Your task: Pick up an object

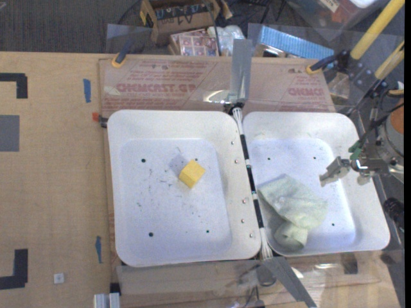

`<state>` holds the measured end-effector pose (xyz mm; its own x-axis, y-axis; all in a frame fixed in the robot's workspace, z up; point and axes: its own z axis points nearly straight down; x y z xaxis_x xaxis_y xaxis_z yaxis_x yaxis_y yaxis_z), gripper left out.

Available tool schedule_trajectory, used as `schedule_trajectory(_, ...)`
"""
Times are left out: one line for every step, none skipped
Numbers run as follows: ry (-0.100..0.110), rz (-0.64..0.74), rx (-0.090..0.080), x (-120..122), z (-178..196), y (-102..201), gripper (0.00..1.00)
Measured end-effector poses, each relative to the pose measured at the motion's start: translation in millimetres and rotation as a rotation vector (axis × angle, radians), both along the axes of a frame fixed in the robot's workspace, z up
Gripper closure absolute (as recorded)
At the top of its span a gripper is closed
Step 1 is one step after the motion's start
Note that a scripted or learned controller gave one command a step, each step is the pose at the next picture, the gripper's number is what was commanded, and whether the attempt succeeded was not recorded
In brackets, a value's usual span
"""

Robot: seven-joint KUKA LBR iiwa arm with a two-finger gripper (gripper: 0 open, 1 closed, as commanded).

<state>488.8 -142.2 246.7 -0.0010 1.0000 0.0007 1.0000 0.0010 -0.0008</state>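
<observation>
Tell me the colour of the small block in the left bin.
Yellow: the block shows best in the camera view, on the white floor of the left bin.

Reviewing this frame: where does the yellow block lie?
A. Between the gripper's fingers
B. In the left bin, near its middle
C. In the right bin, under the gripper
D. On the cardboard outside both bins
B. The yellow block rests on the floor of the left bin, near its middle, far from the gripper, which is over the right bin beside a pale green cloth.

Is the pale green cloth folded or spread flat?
Crumpled, not flat: the cloth lies bunched with creases in the right bin.
</observation>
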Motion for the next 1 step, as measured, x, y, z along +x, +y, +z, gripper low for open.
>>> schedule_trajectory(-0.003,-0.003,-0.001,0.6,10.2,-1.2,1.0)
